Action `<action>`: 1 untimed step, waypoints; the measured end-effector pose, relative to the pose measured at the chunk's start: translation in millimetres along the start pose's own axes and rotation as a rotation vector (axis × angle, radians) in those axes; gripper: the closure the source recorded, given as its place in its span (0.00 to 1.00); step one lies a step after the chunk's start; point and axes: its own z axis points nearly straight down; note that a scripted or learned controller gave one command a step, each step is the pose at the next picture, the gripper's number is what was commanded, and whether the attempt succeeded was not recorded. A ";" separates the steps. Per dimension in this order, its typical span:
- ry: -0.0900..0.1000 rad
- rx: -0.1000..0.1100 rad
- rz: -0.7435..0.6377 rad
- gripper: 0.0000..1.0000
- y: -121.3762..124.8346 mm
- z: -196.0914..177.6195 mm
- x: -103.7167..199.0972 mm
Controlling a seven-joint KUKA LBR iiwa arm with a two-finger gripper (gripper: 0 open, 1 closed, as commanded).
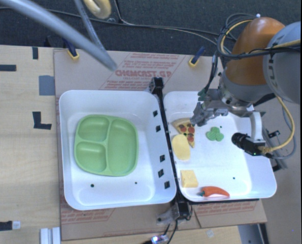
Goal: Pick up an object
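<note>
Reaching in from the right, the grey arm with its orange band hangs its gripper (pixel 205 115) over the far left part of the right bin (pixel 242 174). Whether anything sits between its tips cannot be told, since the wrist hides them from above.

Just below the gripper, at the bin's left wall, lies a toy pizza slice (pixel 186 130) with red dots, its near end touching a pale yellow rounded piece (pixel 180 148). A small green broccoli-like toy (pixel 214 134) lies just right of the pizza slice, near the gripper but apart from it. Nearer the front sit a yellow cheese block (pixel 189 178) and, beside it to the right, an orange-red carrot or pepper with a green tip (pixel 214 191).

A black cylindrical part (pixel 246 143) on the arm, with a yellow cable, hangs over the right side of this bin.

The left bin (pixel 69 156) holds a green divided plate (pixel 106 145) with three compartments, well apart from the gripper. A black divider with clips (pixel 164 146) runs between the two bins. Both bins rest on a cardboard sheet (pixel 140 67) on the wooden bench (pixel 19 151). A grey pole (pixel 59 22) crosses the far left corner.
</note>
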 end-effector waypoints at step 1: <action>0.001 -0.001 -0.002 1.00 -4.7 -3.1 61.4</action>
